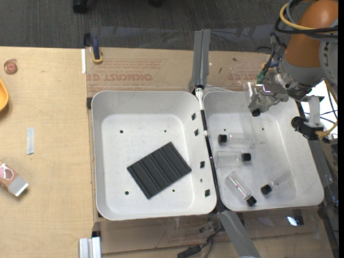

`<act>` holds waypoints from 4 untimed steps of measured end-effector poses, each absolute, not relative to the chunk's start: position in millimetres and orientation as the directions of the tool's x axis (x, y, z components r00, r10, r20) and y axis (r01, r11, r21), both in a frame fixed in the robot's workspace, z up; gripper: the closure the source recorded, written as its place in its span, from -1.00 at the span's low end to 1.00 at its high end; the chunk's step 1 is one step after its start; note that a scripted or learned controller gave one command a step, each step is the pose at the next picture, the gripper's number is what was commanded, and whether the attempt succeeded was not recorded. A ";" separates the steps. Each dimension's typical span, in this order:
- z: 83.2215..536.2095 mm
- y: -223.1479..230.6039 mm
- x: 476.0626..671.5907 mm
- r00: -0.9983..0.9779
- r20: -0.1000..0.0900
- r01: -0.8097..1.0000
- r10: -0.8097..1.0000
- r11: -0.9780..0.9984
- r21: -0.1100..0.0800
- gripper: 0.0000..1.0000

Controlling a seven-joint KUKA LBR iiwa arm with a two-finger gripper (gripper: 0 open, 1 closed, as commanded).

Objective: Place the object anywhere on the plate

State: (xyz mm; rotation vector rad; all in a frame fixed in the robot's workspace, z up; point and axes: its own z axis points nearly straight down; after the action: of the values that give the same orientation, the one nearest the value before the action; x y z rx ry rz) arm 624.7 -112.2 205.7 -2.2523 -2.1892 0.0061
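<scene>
A dark grey ribbed plate (159, 169) lies flat and turned at an angle in the left white bin (107, 144). Several clear vials with black caps lie scattered on the floor of the right bin (301, 160): one (228, 138) near its left wall, one (238, 157) just below that, one (239, 187) at the front and one (273, 185) at the front right. My gripper (256, 107) hangs over the back of the right bin, above and to the right of the nearest vial and apart from all of them. I see nothing held in it.
A grey post (201, 63) stands at the back between the bins. On the wooden bench at the left lie a small metal strip (30, 141), a wrapped tube (12, 179) and an orange edge (2, 98). A blue clamp (95, 49) sits behind the left bin.
</scene>
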 end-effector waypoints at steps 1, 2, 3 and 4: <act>238.8 -41.6 658.9 0.039 -0.002 0.999 0.999 -0.039 -0.001 1.00; 257.1 19.9 658.7 0.144 -0.003 0.990 0.990 -0.144 -0.002 1.00; 257.8 74.8 636.0 0.518 -0.006 0.856 0.856 -0.518 -0.003 1.00; 300.3 138.3 638.4 0.816 -0.003 0.579 0.578 -0.816 0.000 1.00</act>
State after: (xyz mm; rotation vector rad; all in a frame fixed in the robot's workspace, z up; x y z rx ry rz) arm 638.4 138.3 300.3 -2.9943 -0.9540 0.0046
